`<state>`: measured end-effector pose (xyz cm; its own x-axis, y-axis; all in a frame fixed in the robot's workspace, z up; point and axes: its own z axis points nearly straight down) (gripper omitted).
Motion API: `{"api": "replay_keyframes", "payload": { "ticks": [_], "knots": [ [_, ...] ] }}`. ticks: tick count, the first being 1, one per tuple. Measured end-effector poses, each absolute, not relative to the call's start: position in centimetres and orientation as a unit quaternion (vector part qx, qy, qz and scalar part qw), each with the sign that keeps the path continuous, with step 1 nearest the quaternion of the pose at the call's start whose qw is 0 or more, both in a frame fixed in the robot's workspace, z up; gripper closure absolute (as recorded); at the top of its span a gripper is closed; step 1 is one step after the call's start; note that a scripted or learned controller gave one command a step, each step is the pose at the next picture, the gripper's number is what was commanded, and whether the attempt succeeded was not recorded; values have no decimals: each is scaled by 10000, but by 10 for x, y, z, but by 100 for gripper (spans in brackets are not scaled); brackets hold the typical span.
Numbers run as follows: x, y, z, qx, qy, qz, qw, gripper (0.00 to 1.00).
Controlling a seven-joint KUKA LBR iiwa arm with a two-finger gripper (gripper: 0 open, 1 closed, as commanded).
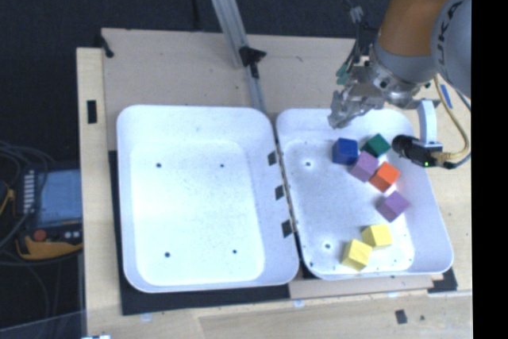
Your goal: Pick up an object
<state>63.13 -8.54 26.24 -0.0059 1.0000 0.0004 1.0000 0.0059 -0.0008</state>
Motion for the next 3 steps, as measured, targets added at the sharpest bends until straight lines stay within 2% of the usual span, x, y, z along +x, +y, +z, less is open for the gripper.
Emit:
{"api": "replay_keyframes", "payload": {
  "ticks": [3],
  "knots": [
    [657, 65, 272, -7047, -7095, -9, -5, 100]
  ]
}}
